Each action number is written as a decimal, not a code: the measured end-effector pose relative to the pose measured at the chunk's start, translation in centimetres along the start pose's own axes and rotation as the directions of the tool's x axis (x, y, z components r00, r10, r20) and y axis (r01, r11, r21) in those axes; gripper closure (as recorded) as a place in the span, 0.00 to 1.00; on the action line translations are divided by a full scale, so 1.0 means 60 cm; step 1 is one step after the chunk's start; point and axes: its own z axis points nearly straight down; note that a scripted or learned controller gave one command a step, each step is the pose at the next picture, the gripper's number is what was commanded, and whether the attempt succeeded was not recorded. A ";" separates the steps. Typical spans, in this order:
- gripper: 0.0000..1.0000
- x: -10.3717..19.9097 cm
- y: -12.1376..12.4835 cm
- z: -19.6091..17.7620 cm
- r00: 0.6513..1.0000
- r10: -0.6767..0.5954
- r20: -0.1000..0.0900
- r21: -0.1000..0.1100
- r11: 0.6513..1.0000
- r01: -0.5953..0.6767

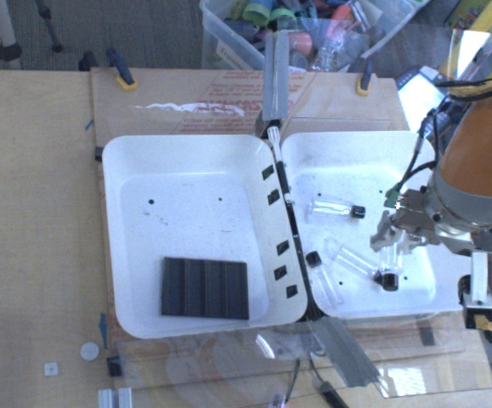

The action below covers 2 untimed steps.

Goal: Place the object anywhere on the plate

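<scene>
A black ridged rectangular plate [205, 287] lies flat in the front of the left bin [135, 228]. Three clear tubes with black caps lie in the right bin [415, 291]: one toward the back [335, 208], one near the divider [324, 274] and one in the front middle [363, 266], its cap at the right end. My gripper [390, 246] hangs over the right bin, directly above the capped end of the front middle tube. Nothing visible is lifted off the bin floor.
A black divider with clips [281, 219] runs between the two bins. A clear crate of colourful toys [313, 11] stands behind the bins. Cardboard [186, 100] lies under the back of the left bin. The arm's orange band [479, 147] looms at the right.
</scene>
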 end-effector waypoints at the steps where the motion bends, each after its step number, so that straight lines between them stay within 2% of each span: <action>1: 1.00 0.110 -0.026 -0.045 0.999 0.042 0.000 0.000 0.999 -0.042; 2: 1.00 0.254 -0.061 -0.068 0.999 -0.041 0.000 0.000 0.999 0.041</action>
